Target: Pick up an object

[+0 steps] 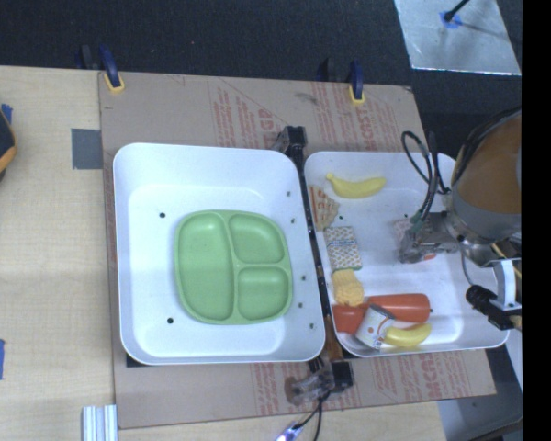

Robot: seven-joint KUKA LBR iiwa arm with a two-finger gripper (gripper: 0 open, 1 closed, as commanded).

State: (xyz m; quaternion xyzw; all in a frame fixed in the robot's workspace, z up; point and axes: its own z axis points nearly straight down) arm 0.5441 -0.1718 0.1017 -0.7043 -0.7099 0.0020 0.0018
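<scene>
In the right bin [441, 177], at about 3 o'clock of its floor, my fingers [417, 249] are hanging low over bare white plastic, w/ the grey wrist and orange band of my arm [487, 177] coming in from 3 o'clock. Can't tell if the fingers are apart or together, the tips are a dark blur from here. Nothing is showing between them.

Objects are lying round me in the same bin. A yellow banana [355, 186] is sitting at 11 o'clock from the fingers, near the bin's far wall. A checkered pouch [342, 245] is lying at 9 o'clock, w/ a small yellow corn-like piece [348, 288] just beside it toward 6. At 7 o'clock a red-orange carrot-like piece [399, 306] is lying across the near end, touching a red block [348, 318] on its 9 o'clock side. A second yellow piece [408, 336] is resting by the near wall, just beside a small white item [376, 327]; what that one is, can't tell.

The left bin [142, 329] is holding a green divided plate [232, 266], roughly centred. Both bins are sitting on brown cardboard [220, 104] on the worktop [37, 274].
</scene>
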